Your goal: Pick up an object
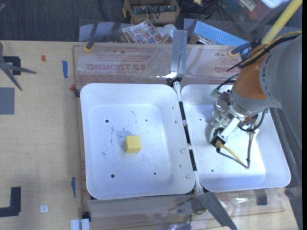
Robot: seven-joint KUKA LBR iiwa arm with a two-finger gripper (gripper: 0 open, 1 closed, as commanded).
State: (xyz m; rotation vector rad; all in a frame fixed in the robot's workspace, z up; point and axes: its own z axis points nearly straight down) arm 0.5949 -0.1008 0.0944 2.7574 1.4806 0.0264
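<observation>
A small yellow cube (133,144) lies on the floor of the left bin (96,104), a little left of its middle. My gripper (217,124) hangs low over the right bin (273,171), near its left half and close to the divider between the bins. The grey arm with its orange band reaches in from the upper right and covers the gripper's top. The cube is well to the left of the gripper, across the divider.
Dark specks and scuffs mark the left bin's floor. A clear plastic sheet with red lettering (124,63) stands behind both bins. Black scissors (12,71) and bits of blue tape (64,69) lie on the bench at left.
</observation>
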